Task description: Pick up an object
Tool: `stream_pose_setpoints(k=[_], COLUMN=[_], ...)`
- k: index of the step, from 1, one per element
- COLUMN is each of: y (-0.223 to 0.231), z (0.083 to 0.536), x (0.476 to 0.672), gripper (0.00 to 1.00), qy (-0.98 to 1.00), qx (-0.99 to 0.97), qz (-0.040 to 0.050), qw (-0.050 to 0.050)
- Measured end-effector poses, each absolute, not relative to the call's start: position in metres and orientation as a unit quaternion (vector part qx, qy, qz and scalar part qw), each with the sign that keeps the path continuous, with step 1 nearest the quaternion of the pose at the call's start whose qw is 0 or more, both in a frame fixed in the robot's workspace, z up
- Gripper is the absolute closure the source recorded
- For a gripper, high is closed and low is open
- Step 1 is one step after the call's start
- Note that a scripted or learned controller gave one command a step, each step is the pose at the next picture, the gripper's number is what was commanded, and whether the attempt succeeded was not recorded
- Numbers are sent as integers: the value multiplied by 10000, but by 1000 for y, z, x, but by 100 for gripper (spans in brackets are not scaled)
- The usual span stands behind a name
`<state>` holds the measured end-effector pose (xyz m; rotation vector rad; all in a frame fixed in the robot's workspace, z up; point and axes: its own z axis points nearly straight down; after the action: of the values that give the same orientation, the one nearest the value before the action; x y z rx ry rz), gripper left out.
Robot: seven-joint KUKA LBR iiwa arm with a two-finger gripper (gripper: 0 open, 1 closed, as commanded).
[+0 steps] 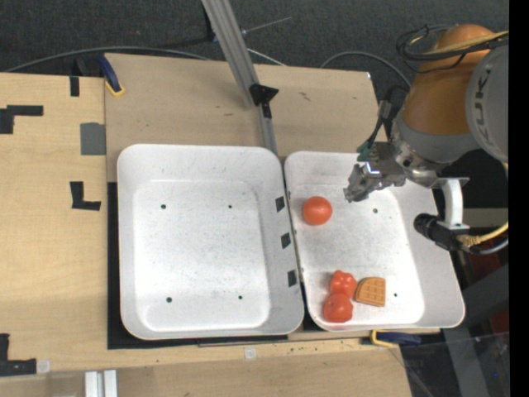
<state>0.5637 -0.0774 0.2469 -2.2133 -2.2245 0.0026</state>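
An orange-red ball (316, 211) lies in the right bin (430, 263), near its upper left. A red pepper-shaped toy (339, 296) and a tan waffle-like piece (371, 291) rest side by side near the bin's front edge. My gripper (357, 190) hangs over the right bin's upper middle, just right of and slightly above the ball. Nothing shows between its fingers.
The left bin (132, 222) sits beside the right one, with a dark divider strip between them. A slanted metal pole (235, 44) rises behind the bins. Tape marks and a grey patch dot the wooden bench at left.
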Motion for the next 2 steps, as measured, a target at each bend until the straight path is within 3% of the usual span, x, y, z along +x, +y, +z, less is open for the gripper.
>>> stream_pose_setpoints(k=[1,2], y=[-17,37], z=[237,224], x=[556,536], gripper=[100,100], qy=[-7097,-7095], qx=[-7045,-7047], qz=[6,12], qw=[20,22])
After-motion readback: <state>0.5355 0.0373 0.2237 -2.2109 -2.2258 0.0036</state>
